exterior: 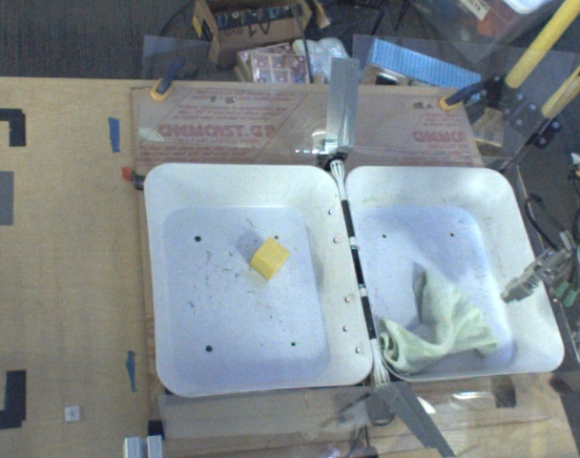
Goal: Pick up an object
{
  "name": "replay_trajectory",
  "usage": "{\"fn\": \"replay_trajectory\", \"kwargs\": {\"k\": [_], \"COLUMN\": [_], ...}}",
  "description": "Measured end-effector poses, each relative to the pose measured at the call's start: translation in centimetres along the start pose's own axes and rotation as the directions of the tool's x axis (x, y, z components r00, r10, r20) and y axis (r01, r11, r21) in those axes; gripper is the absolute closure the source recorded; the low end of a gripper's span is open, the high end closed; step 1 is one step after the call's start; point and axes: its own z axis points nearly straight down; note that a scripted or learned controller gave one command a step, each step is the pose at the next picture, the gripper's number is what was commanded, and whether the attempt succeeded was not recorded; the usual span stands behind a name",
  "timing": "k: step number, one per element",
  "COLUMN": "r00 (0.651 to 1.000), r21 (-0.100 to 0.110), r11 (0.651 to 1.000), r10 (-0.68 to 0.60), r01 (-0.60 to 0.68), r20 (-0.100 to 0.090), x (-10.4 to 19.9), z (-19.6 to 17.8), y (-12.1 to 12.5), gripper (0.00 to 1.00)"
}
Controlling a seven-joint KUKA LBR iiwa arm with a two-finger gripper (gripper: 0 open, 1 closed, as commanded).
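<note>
Sitting tilted in the left bin (176, 198), a small yellow block (269, 259) shows flat faces. A crumpled pale green cloth (441, 327) lies in the right bin (519, 208).

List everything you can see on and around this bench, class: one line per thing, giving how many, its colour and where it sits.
Bins: two, white, side by side on the bench; left bin, right bin.
Block: one, yellow, near the middle of the left bin.
Cloth: one, pale green, crumpled in the near part of the right bin.
Clamps: two, orange-handled, at the far corners of the clear sheet; left, right.
Gripper: one, metallic, over the right bin's right edge.
</note>
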Motion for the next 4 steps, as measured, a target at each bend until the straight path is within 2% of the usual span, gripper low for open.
{"fn": "replay_trajectory", "kwargs": {"k": [1, 2, 3, 4], "r00": [0.957, 0.851, 0.971, 0.877], "r21": [0.001, -0.001, 0.002, 0.000], "r11": [0.957, 0.851, 0.971, 0.877], "r10": [-0.292, -0.525, -0.238, -0.480], "r01": [0.292, 0.525, 0.238, 0.480], "r20": [-0.004, -0.004, -0.009, -0.004], "x": [1.1, 0.0, 0.1, 0.0], "z": [-10.4, -11.3, -10.0, -12.5], "y": [1.0, 0.1, 0.1, 0.1], "gripper": [1.00, 1.00, 1.00, 1.00]}}
